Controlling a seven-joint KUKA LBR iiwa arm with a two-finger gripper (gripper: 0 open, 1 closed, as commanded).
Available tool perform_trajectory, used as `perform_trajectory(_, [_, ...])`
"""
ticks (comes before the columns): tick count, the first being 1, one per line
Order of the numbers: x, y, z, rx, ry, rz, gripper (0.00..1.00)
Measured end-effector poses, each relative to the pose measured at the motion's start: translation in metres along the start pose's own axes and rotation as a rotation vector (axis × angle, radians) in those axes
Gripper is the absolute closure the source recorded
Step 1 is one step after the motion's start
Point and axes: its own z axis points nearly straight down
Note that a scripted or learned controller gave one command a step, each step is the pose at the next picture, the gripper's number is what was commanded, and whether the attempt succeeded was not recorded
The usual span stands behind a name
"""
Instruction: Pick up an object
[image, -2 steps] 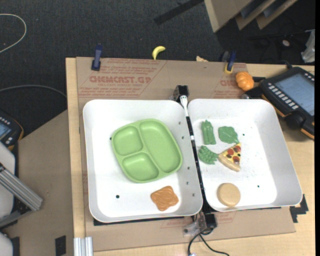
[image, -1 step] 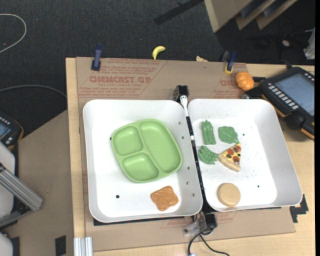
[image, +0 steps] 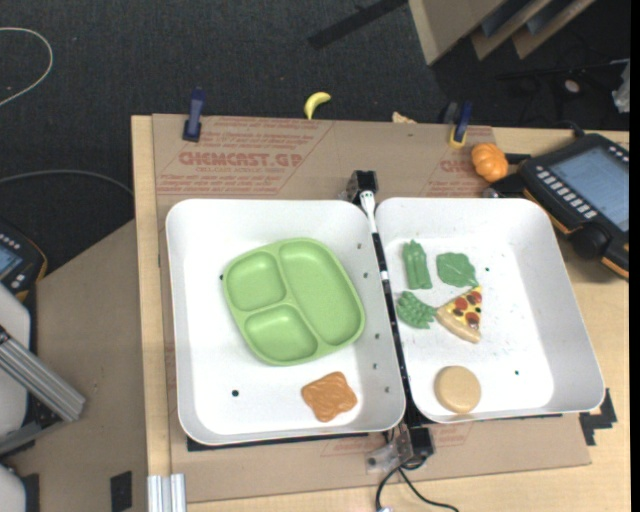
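Nearest, an orange waffle (image: 329, 396) lies in the left bin (image: 195, 330) and a tan round cookie (image: 458, 389) in the right bin (image: 545, 300). Beyond sit a green divided plate (image: 292, 299), a pizza slice (image: 464, 315) and three green vegetable pieces (image: 416, 265). Whether the jaws are open or closed cannot be told.

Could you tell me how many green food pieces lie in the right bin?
3: a ribbed green piece near the divider, a leafy one to its right, and another below, beside the pizza slice.
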Motion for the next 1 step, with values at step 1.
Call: perform_trajectory(1, [0.0003,0.0008,-0.0112,-0.004,-0.003,-0.001,1.0])
